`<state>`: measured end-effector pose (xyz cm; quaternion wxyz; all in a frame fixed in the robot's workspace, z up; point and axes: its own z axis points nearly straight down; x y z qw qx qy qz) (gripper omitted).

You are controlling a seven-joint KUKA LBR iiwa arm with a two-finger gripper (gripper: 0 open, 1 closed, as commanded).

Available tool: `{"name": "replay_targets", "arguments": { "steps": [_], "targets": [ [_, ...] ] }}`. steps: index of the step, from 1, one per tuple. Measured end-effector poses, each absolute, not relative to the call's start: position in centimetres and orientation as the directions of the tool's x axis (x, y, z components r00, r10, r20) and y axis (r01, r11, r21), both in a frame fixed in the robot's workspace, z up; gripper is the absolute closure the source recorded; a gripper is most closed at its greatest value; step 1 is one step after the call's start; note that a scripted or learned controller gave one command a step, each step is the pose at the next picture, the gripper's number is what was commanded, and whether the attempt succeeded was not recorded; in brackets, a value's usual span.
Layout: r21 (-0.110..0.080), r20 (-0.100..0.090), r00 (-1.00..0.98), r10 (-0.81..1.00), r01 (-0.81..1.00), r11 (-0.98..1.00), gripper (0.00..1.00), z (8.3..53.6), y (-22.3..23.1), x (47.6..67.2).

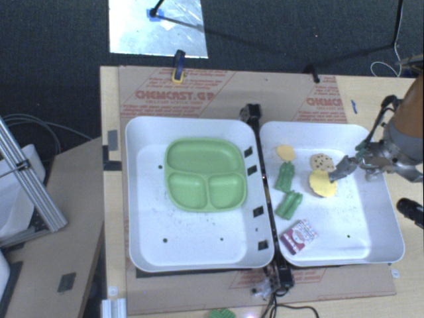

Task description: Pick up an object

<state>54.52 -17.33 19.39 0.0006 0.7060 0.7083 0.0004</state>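
The right bin (377, 234) holds a small yellow piece (285, 153), a speckled cookie (321, 161), a yellow disc (322, 185), two green pieces (285, 176) (289, 205) and a red-and-white packet (299, 236). My gripper (342, 169) reaches in from the right, with its tip just right of the yellow disc and below the cookie. Nothing shows between its fingers.
The left bin (142, 197) holds a green divided plate (204, 175). Black clips run along the divider (262, 177) between the bins. Cardboard lies under both bins, and a metal frame (30, 184) stands at the far left.
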Motion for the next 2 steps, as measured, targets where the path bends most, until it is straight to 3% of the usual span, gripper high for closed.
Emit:
{"name": "replay_targets", "arguments": {
  "steps": [1, 2],
  "targets": [
    [0.0, 0.0, -0.007, 1.0, 1.0, 0.007, 0.0, 7.9, -16.8, 58.7],
    [0.005, -0.001, -0.006, 1.0, 1.0, 0.006, 1.0, 9.6, -16.9, 58.7]
  ]
}}
